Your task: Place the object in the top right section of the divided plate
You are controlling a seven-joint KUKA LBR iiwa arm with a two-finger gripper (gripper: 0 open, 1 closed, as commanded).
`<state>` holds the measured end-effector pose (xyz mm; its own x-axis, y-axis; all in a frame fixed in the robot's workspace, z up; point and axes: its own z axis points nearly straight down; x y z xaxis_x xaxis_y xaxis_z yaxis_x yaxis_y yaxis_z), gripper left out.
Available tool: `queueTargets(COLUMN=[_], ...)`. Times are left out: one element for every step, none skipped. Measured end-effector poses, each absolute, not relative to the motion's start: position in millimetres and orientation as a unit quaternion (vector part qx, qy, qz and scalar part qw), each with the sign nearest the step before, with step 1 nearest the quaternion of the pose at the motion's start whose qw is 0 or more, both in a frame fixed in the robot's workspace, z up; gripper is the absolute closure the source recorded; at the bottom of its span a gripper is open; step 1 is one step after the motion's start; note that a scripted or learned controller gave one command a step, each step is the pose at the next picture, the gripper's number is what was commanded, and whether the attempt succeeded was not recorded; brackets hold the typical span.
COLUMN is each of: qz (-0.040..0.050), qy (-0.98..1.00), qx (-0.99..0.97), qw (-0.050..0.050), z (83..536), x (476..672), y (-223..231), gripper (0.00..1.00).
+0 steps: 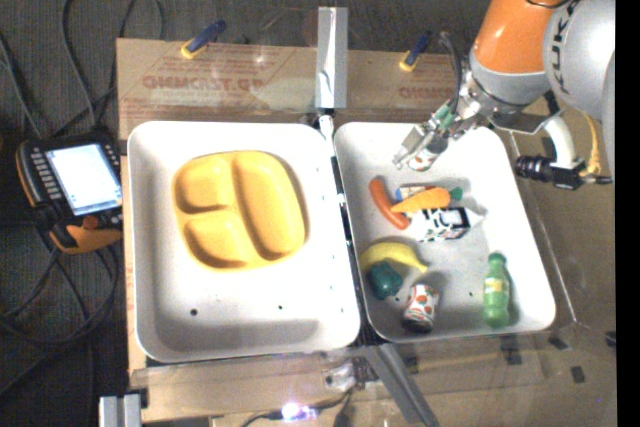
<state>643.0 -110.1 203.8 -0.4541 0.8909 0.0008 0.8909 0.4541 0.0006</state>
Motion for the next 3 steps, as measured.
queueTargets(qz=[0.0001,0.0005,0.0009], qy=[-0.851,-0.864,-0.874], qx=[-0.526,-0.503,-0.485], qw=[0.000,0.001,0.000], z=[249,293,259], x=[640.3,592.9,630.8], y=[-29,41,89], gripper=[1.00,1.00,1.00])
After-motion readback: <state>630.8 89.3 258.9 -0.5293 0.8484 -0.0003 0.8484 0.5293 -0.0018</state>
